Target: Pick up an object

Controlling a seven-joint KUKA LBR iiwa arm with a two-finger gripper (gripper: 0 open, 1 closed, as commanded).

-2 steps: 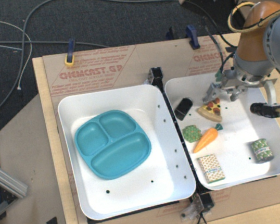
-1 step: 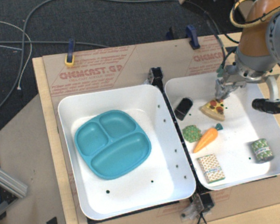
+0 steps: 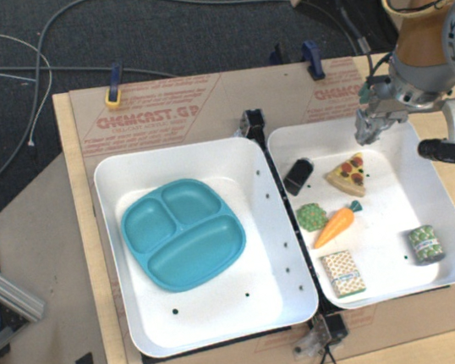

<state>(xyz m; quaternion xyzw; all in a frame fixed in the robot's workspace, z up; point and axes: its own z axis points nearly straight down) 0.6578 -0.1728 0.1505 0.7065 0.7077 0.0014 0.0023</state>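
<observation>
A: Gripper [image 3: 371, 130] hangs over the far rim of the right bin [image 3: 446, 211]. Its fingers look nearly closed, with nothing between them.

B: Nearest target?

A: The pizza slice [image 3: 347, 177], just below-left of the fingertips. It should open wider, centre over the slice, then descend straight.

B: Other contents?

A: Black block [image 3: 298, 176] further left; broccoli [image 3: 311, 216] touching carrot [image 3: 336, 226]; patterned box [image 3: 343, 273]; green can [image 3: 426, 244]. Left bin [image 3: 138, 319] holds a teal divided plate [image 3: 184, 233].
</observation>
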